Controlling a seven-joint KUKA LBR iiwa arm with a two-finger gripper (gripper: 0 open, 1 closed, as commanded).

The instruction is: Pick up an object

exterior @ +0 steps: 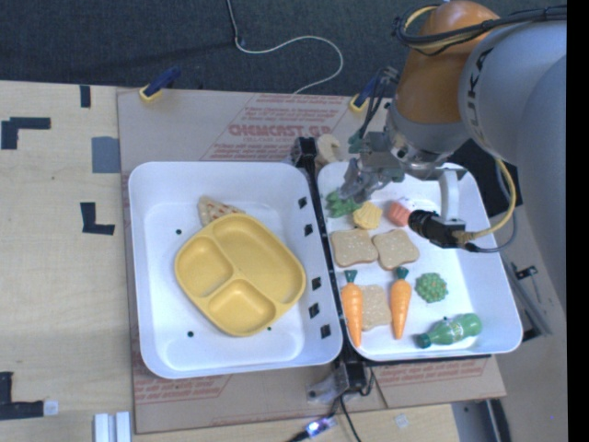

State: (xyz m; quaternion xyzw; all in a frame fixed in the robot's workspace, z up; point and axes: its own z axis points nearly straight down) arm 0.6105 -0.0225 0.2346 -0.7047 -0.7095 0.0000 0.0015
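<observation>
My gripper (355,188) hangs low over the back left corner of the right bin (492,284). It is right above a green leafy toy (341,207), close to it or touching. Beside that lie a yellow food piece (367,215) and a pink-red piece (397,213). Two bread slices (351,247) (396,248) sit in the bin's middle. Nearer the front are two carrots (352,313) (399,307), a tan cracker (374,307), a broccoli (431,287) and a green bottle (451,331). I see nothing lifted off the bin floor.
The left bin (152,247) holds a yellow divided plate (241,274) with a waffle piece (214,210) behind it. The black divider (317,247) runs between the bins. A black connector and yellow cable (437,228) hang off the arm above the right bin.
</observation>
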